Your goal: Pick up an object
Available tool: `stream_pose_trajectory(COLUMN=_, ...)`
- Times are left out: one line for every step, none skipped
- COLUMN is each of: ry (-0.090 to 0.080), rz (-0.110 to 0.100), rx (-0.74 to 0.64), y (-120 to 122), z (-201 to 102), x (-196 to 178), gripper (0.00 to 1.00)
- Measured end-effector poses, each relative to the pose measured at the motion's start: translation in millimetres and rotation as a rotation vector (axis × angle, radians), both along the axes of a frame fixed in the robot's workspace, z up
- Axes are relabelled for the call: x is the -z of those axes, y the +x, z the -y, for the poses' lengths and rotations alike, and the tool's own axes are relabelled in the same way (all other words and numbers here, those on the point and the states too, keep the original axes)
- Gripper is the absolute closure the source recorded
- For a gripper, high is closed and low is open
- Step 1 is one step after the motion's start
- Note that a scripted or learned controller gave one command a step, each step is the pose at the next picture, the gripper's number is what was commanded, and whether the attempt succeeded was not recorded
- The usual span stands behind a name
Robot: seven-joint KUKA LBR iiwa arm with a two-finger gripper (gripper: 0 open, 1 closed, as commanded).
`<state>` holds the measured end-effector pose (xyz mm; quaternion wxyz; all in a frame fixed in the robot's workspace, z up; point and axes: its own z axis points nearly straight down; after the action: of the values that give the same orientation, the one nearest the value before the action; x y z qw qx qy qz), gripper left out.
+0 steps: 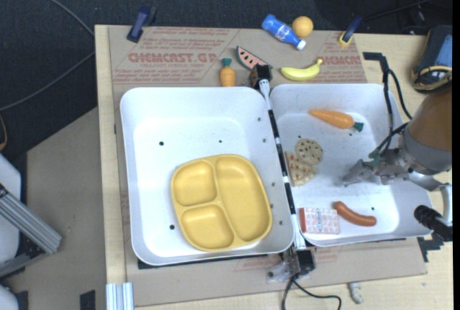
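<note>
The right bin (pixel 374 96) holds an orange carrot (pixel 332 118), a chocolate-chip cookie (pixel 309 150), a brown waffle-like piece (pixel 300 170), a red sausage (pixel 354 214) and a red-and-white packet (pixel 318 221). My gripper (pixel 357 173) hangs low over the right half of this bin. It is right of the cookie and just above the sausage. Nothing is visibly held in it.
The left bin (pixel 144 121) holds a yellow divided plate (pixel 219 201). Behind the bins on the cardboard lie a banana (pixel 300 71), a blue bottle (pixel 282 30), an orange (pixel 302 26), a watermelon slice (pixel 248 57) and a small carrot (pixel 227 75). A cable (pixel 388 96) runs along the right bin's edge.
</note>
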<state>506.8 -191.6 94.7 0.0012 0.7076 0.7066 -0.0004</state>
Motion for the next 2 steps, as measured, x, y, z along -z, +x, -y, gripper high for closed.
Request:
stream_pose_trajectory(ry=0.003, rz=0.001, rx=-0.003, y=13.5, z=-83.5, x=-60.9, gripper=0.0)
stream_pose_trajectory(ry=0.002, rz=-0.002, rx=0.0, y=-28.2, z=-61.4, x=10.5, gripper=0.0)
